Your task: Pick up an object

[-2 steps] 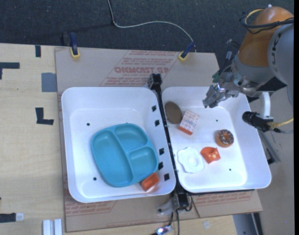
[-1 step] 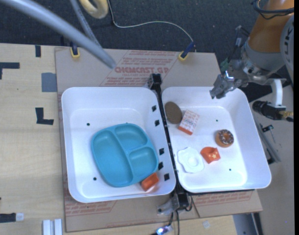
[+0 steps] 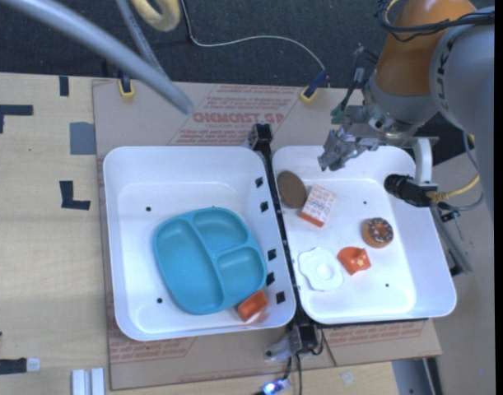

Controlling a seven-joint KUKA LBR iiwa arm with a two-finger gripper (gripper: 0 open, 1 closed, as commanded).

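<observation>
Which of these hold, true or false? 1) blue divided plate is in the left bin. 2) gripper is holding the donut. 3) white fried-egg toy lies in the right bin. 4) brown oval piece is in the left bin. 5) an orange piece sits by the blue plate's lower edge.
1) True: the blue divided plastic plate lies in the left white bin.
2) False: the brown frosted donut lies on the floor of the right white bin, apart from the gripper.
3) True: the white fried-egg toy lies there.
4) False: the brown oval piece is in the right bin, near the divider.
5) True: the small orange piece lies there.
</observation>
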